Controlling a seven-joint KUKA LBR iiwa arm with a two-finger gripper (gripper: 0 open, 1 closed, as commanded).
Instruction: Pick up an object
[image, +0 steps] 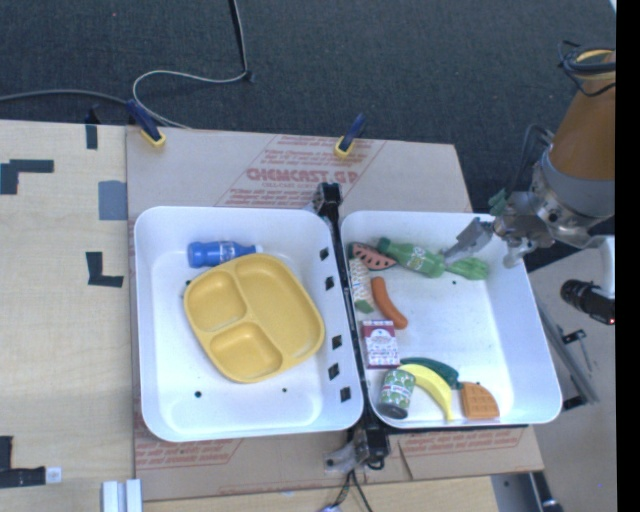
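Note:
The right bin (520, 330) holds several small items. A green bottle (415, 259) and a green pod-shaped piece (470, 268) lie near its far edge, with a watermelon slice (364, 254) to their left. Further forward are an orange sausage (388, 302), a red and white carton (380, 346), a green can (396, 392), a banana (436, 386) and an orange waffle piece (480, 402). My gripper (490, 243) hovers over the bin's far right corner, just above the pod-shaped piece. It is open with nothing between its fingers.
The left bin (160, 380) holds a yellow divided plate (255, 315) and a blue bottle (220, 252) lying behind it. A black clamp (328, 195) sits where the bins meet. The arm's orange band (590, 130) rises at the right.

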